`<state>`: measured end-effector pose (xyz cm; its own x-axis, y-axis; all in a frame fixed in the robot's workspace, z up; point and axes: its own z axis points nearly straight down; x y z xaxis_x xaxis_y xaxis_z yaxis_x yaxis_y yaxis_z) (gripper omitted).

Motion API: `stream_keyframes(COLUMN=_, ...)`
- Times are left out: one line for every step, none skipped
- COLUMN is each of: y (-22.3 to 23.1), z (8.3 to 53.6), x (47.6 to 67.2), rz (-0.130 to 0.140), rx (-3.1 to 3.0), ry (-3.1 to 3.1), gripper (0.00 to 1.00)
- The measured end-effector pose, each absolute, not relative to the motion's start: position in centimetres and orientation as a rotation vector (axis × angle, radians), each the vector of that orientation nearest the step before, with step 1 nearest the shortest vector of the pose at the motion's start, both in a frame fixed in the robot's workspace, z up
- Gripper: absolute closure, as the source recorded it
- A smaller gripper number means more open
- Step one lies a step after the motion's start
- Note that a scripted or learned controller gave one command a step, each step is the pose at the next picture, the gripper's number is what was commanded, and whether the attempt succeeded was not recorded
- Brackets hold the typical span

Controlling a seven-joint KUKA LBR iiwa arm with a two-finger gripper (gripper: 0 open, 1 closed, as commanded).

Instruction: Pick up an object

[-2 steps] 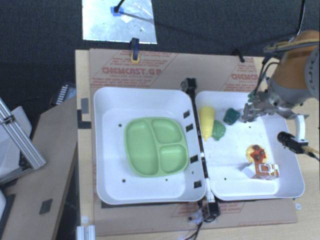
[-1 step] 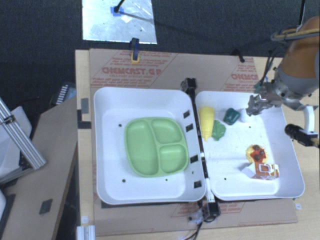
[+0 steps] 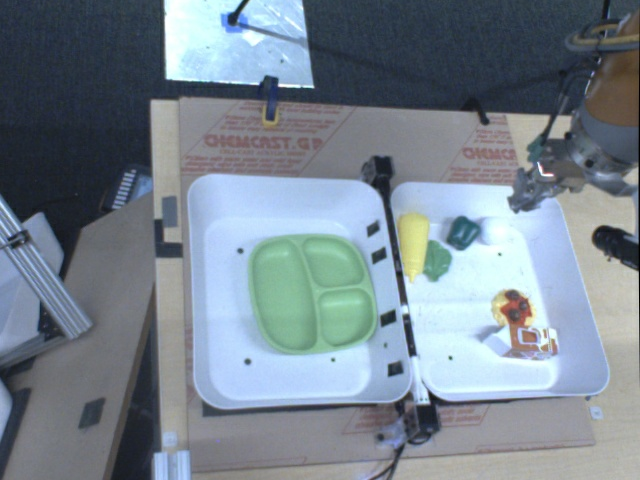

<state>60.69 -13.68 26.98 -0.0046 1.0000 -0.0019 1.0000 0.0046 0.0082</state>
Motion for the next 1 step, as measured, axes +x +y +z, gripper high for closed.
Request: stream_keyframes(y=-8.28, z=25.45, x=60.53, rz=0.003, rx=2.211, ry=2.231, gripper=1.0)
